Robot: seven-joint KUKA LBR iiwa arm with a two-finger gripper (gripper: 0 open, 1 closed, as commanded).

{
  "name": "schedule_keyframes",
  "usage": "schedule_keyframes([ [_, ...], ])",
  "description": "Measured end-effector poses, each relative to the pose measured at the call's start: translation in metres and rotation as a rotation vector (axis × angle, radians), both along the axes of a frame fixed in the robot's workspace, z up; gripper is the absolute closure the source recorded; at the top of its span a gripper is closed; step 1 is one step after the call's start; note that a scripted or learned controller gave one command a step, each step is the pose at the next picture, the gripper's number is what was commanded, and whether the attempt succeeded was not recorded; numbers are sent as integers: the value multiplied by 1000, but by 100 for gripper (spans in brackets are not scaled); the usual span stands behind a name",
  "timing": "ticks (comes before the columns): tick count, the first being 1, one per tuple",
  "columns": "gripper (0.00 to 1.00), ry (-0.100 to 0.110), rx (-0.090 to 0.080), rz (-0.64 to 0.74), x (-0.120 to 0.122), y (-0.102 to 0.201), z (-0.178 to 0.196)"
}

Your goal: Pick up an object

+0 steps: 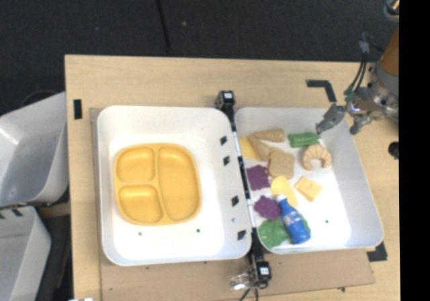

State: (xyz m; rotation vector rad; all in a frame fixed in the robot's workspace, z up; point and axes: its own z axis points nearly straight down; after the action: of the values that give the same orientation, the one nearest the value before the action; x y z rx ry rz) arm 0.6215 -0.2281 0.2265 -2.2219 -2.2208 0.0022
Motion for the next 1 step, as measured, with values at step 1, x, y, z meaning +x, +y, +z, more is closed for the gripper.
schedule_keyframes([
  [1,0,-6,-3,1,-4,-2,-113],
])
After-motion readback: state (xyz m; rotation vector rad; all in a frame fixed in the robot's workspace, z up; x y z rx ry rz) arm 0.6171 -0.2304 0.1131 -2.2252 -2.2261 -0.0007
